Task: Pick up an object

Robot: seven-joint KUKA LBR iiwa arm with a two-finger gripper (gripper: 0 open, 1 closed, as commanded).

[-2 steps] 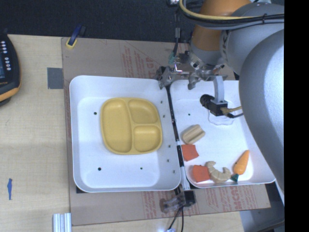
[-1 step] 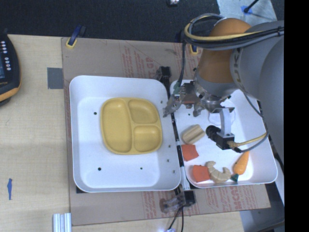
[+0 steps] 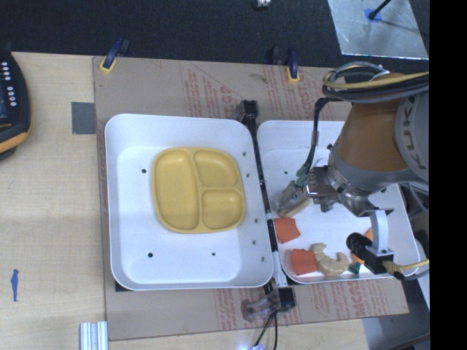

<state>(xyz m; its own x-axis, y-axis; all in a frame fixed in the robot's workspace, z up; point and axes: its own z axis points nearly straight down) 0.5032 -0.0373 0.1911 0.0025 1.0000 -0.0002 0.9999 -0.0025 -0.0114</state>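
Over right bin (image 3: 292, 141): jaws (image 3: 292, 197), state unclear.

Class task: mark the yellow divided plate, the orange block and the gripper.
yellow divided plate (image 3: 198, 189), camera view, central ridge.
orange block (image 3: 287, 230), camera view, top face.
gripper (image 3: 293, 199), camera view, between fingertips.

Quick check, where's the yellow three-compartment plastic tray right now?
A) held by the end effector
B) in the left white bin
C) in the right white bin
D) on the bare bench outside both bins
B: the yellow three-compartment plastic tray lies flat on the floor of the left white bin, apart from the end effector, which is over the right white bin.
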